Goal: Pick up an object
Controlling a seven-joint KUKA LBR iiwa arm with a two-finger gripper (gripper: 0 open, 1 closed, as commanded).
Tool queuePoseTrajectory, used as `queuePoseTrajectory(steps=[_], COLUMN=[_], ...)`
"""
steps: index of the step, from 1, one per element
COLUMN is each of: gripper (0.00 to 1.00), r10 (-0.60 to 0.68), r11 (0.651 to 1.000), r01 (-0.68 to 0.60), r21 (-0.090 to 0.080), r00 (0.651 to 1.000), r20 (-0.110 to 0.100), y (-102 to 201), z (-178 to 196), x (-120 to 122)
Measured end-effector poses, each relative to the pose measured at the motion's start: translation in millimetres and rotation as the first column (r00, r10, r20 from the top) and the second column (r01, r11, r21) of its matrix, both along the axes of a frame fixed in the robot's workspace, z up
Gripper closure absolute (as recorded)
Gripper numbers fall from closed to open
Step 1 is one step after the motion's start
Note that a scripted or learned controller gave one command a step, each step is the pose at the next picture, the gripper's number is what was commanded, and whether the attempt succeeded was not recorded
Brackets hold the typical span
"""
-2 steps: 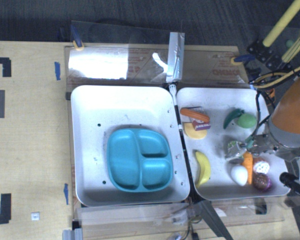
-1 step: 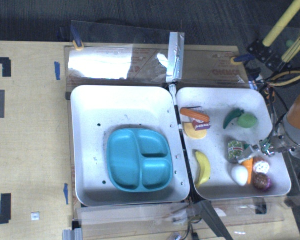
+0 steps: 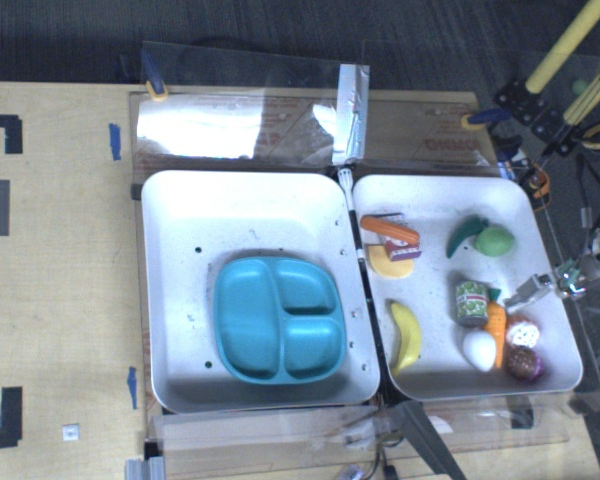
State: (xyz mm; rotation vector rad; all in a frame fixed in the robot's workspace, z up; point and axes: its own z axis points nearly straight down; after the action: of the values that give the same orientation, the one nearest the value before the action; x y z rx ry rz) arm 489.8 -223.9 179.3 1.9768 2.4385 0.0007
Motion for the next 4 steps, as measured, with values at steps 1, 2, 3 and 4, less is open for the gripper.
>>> queuePoseTrajectory(steps=[1,2,3,4], gripper=[0.00,1.00,0.00,1.00], r10=[0.161,0.158,0.158,0.155], r11=[0.987,0.987,0.988,0.988], r01=[-0.161,-0.158,-0.158,-0.155], r21=[0.001,0.000,0.000,0.000], r00=[0.987,0.987,0.988,0.988], r20=[0.000,0.004,0.003,0.005], y=[20.1,19.8,19.5,19.6], z=[-93.0,-81.5,-82.0,-72.3], x=[48.7,49.7,49.3,49.3])
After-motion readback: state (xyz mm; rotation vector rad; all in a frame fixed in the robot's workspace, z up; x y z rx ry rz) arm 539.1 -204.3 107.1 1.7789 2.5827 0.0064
